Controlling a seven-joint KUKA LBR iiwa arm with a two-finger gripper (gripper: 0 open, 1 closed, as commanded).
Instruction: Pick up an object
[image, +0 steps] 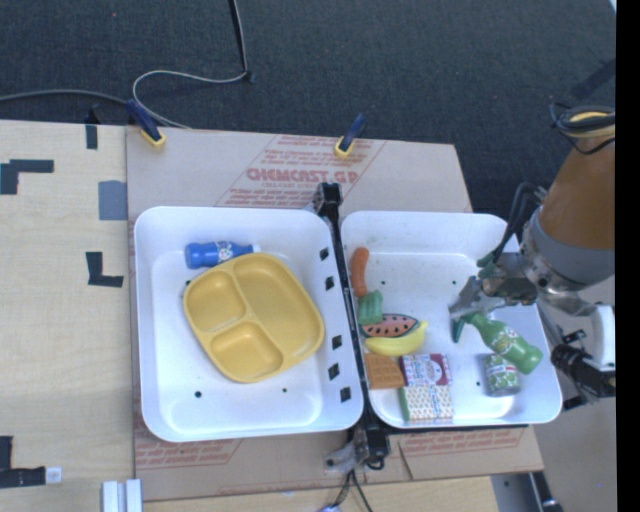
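Two shallow white plastic bins (160, 300) sit on brown cardboard sheet (290, 170) printed with red lettering. Left bin: yellow three-compartment plate (252, 316); blue bottle with white label (215, 253). Right bin: orange carrot with green top (361, 280); red-and-green watermelon slice with dark seeds (388, 326); yellow banana (395, 345); green bottle (505, 340). Arm: orange band (585, 200) over grey.

Illumination even, bright, diffuse overhead. White bins (150, 330) near overexposure, little surface detail. Soft short shadows fall toward 6 o'clock beneath the yellow tray (252, 315). Overall focus slightly soft; dark carpet (420, 60) at 12 o'clock grainy.
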